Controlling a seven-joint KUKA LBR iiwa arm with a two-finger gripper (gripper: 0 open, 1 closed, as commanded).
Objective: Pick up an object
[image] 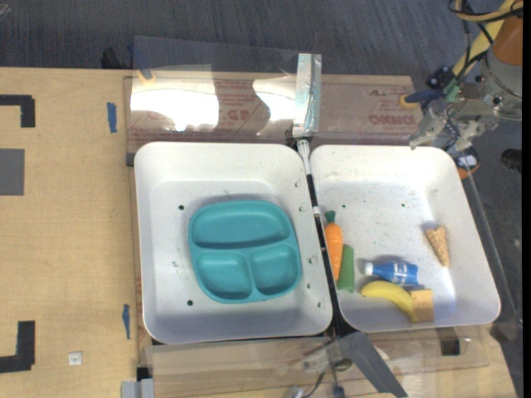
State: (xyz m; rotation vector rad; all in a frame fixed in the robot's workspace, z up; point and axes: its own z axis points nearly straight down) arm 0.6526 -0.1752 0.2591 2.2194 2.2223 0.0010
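The right bin (pixel 377 172) holds several small objects along its near side. An orange carrot (pixel 333 244) lies by the divider with a green piece (pixel 346 269) beside it. To their right are a blue bottle (pixel 393 270), a yellow banana (pixel 388 293) and a tan block (pixel 422 304). A tan cone (pixel 437 243) rests near the right wall. My gripper (pixel 444 135) hangs above the bin's far right corner, well away from all of them. It is open with nothing between its fingers.
The left bin (pixel 158 181) carries a teal divided plate (pixel 245 249). A clear plastic sheet and a metal post (pixel 306 94) stand behind the bins. Yellow cables (pixel 485 7) loop at the top right.
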